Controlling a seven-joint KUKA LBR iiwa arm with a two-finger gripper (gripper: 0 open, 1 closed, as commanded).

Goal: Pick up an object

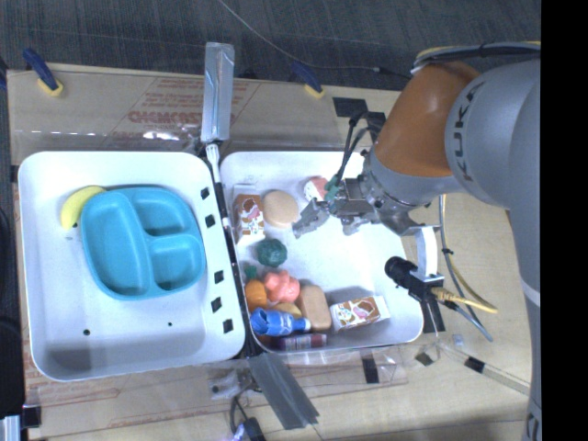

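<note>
Nearest the camera, along the right-hand white bin's (404,331) front wall, lie a blue plastic bottle (272,322), a small printed carton (356,310) and a pink lumpy toy (284,287). Beyond the pink toy sit an orange ball (256,293), then a dark green round object (271,252). Farther still from that front wall, a pale tan bun-shaped toy (280,208) rests beside the gripper (312,217), whose fingers appear spread, nothing between them. Left, a blue divided tray (142,242) covers a yellow banana (78,204).

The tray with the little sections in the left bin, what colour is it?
The divided tray is light blue, seen clearly in the camera view.
</note>
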